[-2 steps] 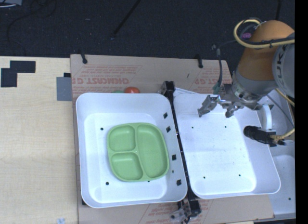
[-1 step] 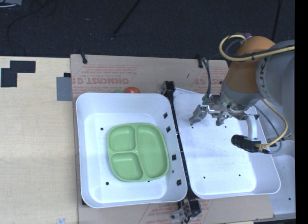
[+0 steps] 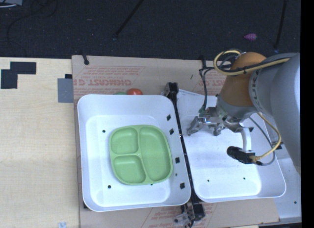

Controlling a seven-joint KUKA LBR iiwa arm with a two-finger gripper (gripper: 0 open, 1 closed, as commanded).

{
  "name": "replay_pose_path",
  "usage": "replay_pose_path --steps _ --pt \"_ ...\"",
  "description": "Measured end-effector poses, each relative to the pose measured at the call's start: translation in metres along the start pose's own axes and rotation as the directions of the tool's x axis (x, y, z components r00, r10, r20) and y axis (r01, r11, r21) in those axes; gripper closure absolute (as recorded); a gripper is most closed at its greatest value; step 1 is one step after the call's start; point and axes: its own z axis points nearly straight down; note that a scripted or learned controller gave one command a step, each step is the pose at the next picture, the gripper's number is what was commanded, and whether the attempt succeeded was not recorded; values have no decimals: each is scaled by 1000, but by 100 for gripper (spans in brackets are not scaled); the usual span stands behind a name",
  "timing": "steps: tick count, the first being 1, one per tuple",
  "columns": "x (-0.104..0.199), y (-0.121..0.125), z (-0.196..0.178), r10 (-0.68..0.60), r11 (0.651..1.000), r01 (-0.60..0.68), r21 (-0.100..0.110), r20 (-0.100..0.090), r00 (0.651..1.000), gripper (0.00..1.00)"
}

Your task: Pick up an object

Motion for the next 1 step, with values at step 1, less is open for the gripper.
replay_pose_path --steps 1 --pt "0 0 1 3 1000 -3 -3 0 1000 0"
